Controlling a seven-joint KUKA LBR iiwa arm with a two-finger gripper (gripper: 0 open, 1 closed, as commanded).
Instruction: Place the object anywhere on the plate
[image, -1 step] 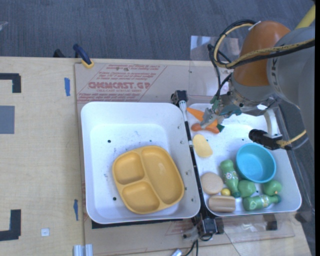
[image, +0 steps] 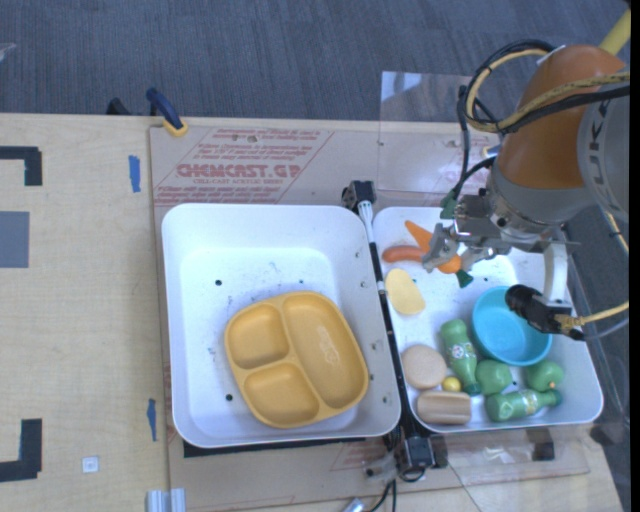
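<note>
A yellow plate (image: 295, 357) with three compartments lies in the left bin (image: 200, 250), towards its front. My gripper (image: 447, 252) hangs low over the back left part of the right bin (image: 590, 390). It is right over an orange carrot-like toy (image: 404, 254), whose left end sticks out beside it. A second orange piece (image: 419, 236) lies just behind that. The arm's grey body and orange band hide the rest of this corner.
The right bin also holds a pale yellow slice (image: 405, 292), a blue bowl (image: 505, 325), a tan egg shape (image: 424, 366), a bread-like piece (image: 443, 407) and several green toys (image: 480, 370). Black cables loop from the arm over the bin's right side.
</note>
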